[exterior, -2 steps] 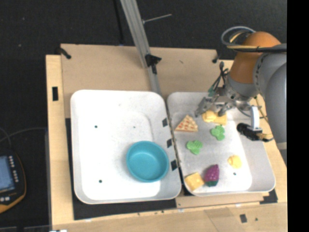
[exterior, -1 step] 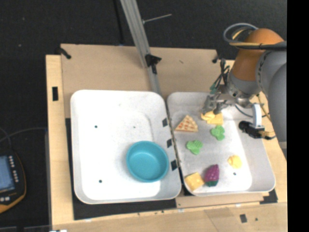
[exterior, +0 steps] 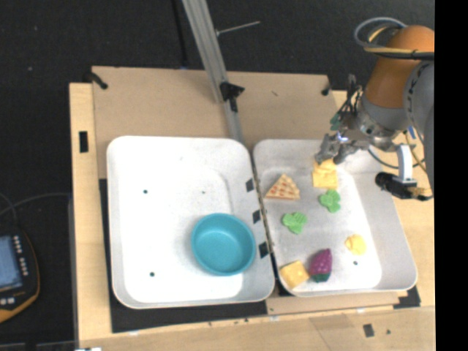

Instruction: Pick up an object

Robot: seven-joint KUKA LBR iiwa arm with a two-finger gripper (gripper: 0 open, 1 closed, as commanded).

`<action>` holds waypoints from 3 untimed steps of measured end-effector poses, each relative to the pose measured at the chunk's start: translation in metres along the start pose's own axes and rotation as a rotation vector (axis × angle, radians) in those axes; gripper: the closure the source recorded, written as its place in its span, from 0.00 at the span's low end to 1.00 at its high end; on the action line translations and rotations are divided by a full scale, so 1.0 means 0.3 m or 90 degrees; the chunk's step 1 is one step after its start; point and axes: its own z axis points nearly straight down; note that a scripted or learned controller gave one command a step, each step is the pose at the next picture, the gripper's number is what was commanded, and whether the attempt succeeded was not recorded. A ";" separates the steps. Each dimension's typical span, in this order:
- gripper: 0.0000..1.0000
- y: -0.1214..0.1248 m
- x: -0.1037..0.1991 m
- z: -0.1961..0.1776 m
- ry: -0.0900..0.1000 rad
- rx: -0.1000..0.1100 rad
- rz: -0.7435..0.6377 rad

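My gripper (exterior: 330, 152) hangs over the far part of the right bin (exterior: 387, 247), just above a yellow block (exterior: 325, 176). In that bin also lie a tan waffle-patterned wedge (exterior: 282, 189), two green leafy pieces (exterior: 330, 200) (exterior: 294, 222), a small yellow piece (exterior: 355, 244), a purple grape bunch (exterior: 320, 264) and a yellow cheese-like block (exterior: 295, 273). Nothing shows between the gripper and the yellow block beneath it; whether they touch I cannot tell.
The left bin (exterior: 146, 167) holds a blue bowl (exterior: 222, 243) near its front right. A grey metal pole (exterior: 208, 50) slants up from between the bins. A handheld pendant (exterior: 14, 265) lies off the bench at the left.
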 end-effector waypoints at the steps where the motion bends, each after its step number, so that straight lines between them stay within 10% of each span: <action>1: 1.00 0.002 -0.005 -0.148 0.000 0.003 -0.001; 3: 1.00 -0.074 0.363 -0.220 0.001 0.003 -0.002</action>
